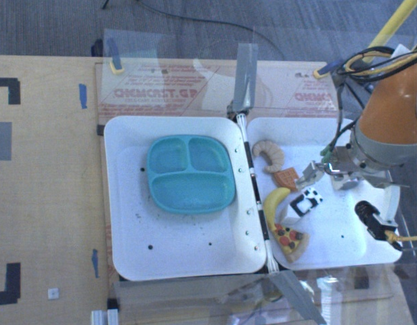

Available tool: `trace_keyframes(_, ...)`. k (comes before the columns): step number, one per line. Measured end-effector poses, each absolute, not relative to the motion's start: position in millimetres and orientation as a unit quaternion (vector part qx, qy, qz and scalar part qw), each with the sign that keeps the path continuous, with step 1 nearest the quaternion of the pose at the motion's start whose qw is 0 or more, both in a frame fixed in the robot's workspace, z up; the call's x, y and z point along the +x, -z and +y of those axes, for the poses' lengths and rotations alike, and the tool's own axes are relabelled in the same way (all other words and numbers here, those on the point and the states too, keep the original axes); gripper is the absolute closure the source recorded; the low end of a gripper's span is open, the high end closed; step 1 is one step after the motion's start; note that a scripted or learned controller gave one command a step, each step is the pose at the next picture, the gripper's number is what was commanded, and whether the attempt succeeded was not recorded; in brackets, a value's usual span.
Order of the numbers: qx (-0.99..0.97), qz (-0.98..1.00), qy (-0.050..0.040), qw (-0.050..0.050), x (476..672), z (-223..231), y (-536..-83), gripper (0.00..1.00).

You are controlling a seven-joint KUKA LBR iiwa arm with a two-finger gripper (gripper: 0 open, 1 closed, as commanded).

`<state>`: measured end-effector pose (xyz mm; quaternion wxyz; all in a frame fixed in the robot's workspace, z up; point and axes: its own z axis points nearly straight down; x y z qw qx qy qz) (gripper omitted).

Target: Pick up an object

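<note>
Jaws (309,179) hover over four items; one teal plate (191,174) left.

A robotics lab: 2 white bins (124,249) on a taped plywood bench (46,181), loose cables (195,12)

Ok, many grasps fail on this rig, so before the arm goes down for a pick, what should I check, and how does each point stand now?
1. Things to pick are in the right bin: ok. A croissant, an orange cracker, a banana, a pizza slice and a black-and-white block lie there.
2. Gripper is over the right bin: ok.
3. Nothing between its fingers yet: ok.
4. Target stands apart from its neighbours: not ok, the banana touches the pizza slice and lies close to the block.
5. Gripper height above the things: cannot tell.
6. Teal plate out of the way in the left bin: ok.
</note>
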<state>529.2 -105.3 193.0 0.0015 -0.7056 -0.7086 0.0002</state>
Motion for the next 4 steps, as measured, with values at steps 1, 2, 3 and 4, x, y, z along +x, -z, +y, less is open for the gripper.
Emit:
trace_keyframes(1,-0.717,-0.697,0.0012,-0.002,545.9,-107.0,-96.9,0.0)
trace_keyframes(2,-0.715,-0.699,0.0017,-0.006,554.6,-97.2,-90.9,0.0)
trace_keyframes(3,-0.629,-0.777,0.0025,-0.006,579.8,-98.0,-90.8,0.0)
trace_keyframes(4,-0.629,-0.777,0.0035,-0.011,582.2,-99.9,-102.7,1.0)
